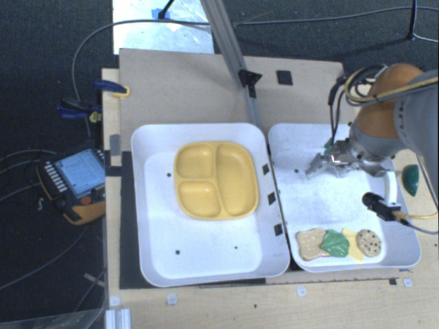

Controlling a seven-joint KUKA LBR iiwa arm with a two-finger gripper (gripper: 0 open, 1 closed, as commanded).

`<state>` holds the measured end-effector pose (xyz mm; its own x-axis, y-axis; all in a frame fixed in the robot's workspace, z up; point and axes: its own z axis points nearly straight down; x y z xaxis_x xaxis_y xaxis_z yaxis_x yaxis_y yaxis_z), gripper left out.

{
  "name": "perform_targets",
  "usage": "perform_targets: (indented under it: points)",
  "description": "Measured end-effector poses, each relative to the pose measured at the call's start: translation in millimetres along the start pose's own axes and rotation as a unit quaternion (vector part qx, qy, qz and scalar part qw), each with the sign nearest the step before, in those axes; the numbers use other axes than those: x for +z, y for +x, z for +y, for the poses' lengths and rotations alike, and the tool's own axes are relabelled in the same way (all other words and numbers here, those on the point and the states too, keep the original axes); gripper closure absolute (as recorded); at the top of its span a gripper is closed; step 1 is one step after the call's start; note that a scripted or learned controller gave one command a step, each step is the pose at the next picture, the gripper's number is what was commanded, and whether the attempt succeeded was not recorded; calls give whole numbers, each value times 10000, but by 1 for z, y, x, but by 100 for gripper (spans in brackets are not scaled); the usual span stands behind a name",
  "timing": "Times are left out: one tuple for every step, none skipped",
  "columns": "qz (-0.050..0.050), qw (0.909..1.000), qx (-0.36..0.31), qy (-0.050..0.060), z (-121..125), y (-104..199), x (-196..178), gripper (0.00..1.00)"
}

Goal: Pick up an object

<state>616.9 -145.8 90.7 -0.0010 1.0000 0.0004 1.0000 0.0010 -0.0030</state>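
Along the near edge of the right bin (309, 204) lie a slice of toast (310, 244), a green leafy piece (335, 242), a yellow cheese slice (354, 247) and a chocolate-chip cookie (369, 242). My gripper (329, 164) hangs over the far half of that bin, well behind the food. Its grey fingers (314, 165) are spread open with nothing between them. The arm's orange band (384, 98) sits above and to the right.
A yellow divided plate (217, 180) rests in the left bin (158, 218). A black cable connector (379, 205) juts over the right bin's right side. A teal object (410, 178) sits past that bin's right rim. A slanted metal pole (230, 43) crosses behind the bins.
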Motion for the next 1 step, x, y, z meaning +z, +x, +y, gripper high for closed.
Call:
perform_targets:
  points:
    - [-7, 10000, 1, -38, 2, 0, -15, 100]
